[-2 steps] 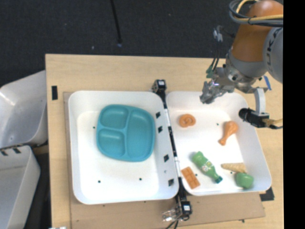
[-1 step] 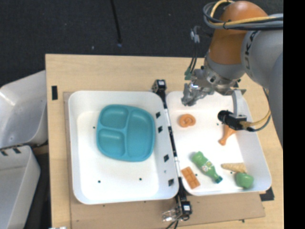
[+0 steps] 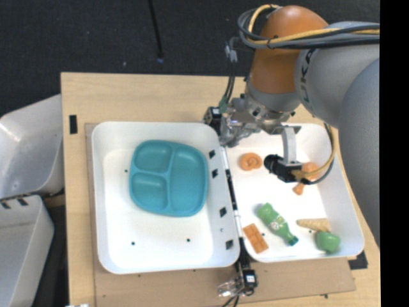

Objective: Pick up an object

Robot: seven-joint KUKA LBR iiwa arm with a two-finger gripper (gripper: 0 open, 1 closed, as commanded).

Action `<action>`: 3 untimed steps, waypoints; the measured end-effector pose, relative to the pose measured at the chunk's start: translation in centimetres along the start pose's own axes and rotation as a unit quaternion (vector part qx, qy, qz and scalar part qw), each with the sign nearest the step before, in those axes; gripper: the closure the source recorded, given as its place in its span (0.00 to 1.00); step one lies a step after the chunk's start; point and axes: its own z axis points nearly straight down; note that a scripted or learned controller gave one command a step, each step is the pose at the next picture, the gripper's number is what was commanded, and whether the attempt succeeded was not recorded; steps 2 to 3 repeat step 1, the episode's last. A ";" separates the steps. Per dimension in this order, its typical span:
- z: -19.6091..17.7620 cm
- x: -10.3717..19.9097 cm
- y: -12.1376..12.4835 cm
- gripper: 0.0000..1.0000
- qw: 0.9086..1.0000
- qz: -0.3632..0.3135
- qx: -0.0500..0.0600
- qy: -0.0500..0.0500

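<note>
While the pincer's (image 3: 238,132) state is unreadable, white bins (image 3: 102,171) rest on wood (image 3: 140,85) — dark floor (image 3: 96,24) beyond.

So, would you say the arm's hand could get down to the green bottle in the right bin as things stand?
Probably yes. The green bottle lies flat in the right bin with open floor around it; the orange waffle piece and the cone sit beside it without touching. The hand hangs over the bin's far left corner.

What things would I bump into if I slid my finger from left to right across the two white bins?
Teal divided plate in the left bin → orange waffle piece → green bottle → ice cream cone → green round fruit, all four in the right bin.
</note>
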 end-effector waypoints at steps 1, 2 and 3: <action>-0.9 5.1 -0.3 1.00 1.000 0.000 -0.001 0.000; -0.9 5.1 -0.3 1.00 1.000 0.000 -0.001 0.000; -0.9 5.1 -0.3 1.00 1.000 0.000 -0.001 0.000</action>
